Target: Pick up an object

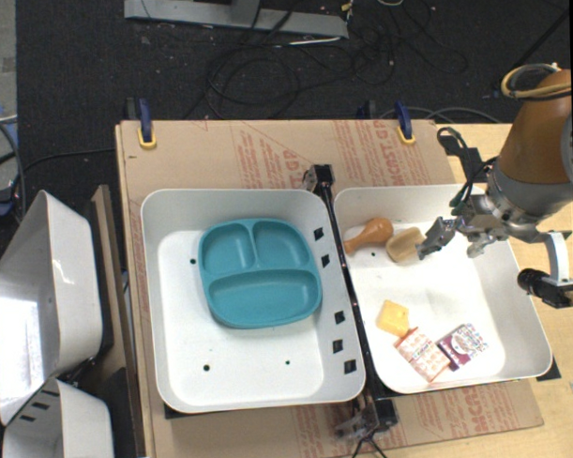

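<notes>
Near edge of right bin [517, 370]: pink/white snack packet [463, 344] and red-orange patterned packet [422, 354] lie side by side, touching or nearly so, both flat on bin floor. Just behind them, yellow cheese-like wedge [393, 316], apart from the packets.

Left bin [167, 303]: teal 3-compartment plate [261, 273] sits flat, roughly center-back, compartments facing up. Bins meet along a black divider strip [343, 296].

Farther back in right bin: brown drumstick-shaped toy [368, 235] near the divider, thin end pointing left. Tan bread-roll-like piece [404, 245] just right of it, touching or almost.

Gripper [435, 240] is low at the roll's right end, dark fingertip right against it. Can't tell whether the fingers are spread or closed, or if anything is betw. them – angle hides it. No obj visibly lifted; all items rest on bin floor.

Arm [537, 158] comes in from right over back-right corner of right bin, orange band above grey wrist.

Both bins sit on cardboard sheet [265, 149]; two blue/yellow clamps [146, 125] at its far edge. Beyond: dark floor w/ cables [253, 65].
</notes>
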Robot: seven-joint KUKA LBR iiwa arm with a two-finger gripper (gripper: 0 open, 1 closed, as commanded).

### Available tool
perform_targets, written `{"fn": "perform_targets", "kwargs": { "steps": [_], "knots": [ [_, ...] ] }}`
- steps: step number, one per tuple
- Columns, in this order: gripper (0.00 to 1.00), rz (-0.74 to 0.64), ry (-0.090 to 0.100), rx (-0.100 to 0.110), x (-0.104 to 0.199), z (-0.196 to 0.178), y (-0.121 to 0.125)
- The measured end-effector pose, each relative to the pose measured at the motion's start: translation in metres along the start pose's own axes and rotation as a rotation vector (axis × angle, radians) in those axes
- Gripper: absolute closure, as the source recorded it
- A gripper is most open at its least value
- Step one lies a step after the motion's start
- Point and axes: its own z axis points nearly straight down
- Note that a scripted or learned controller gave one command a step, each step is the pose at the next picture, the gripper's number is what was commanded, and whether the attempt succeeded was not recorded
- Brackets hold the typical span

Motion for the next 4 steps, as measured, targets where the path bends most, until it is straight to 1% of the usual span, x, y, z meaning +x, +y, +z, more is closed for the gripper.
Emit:
{"fn": "perform_targets", "kwargs": {
  "steps": [1, 2, 3, 4],
  "knots": [
    [0.0, -0.003, -0.002, -0.014, 0.001, -0.008, 0.003],
    [0.0, -0.003, -0.001, -0.01, 0.007, 0.036, 0.003],
    [0.0, -0.002, -0.001, -0.01, 0.007, 0.09, 0.003],
    [1.0, -0.002, -0.003, -0.015, 0.007, 0.077, 0.004]
  ]
}}
